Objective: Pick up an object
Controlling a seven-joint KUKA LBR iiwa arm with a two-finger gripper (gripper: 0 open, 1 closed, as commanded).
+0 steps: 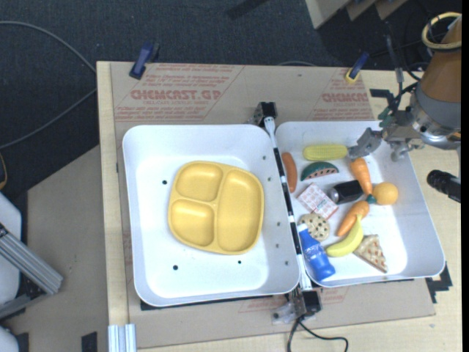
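The claw [377, 139] hung at the far right edge of the right bin [425, 226]; whether its fingers were spread or pressed together could not be told. Just below it lay an orange carrot [360, 174], tapered and slightly tilted, beside a round orange fruit [385, 193]. A yellow corn cob [325, 152] lay to its left.

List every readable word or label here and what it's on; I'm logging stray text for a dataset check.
"CHEMCAST GP": red print, repeated, on the brown protective sheet covering the bench, left and right of centre.
Smaller red lines above and below it: too blurred to read.
Blue bottle label and red-and-white packet: print too small to read.
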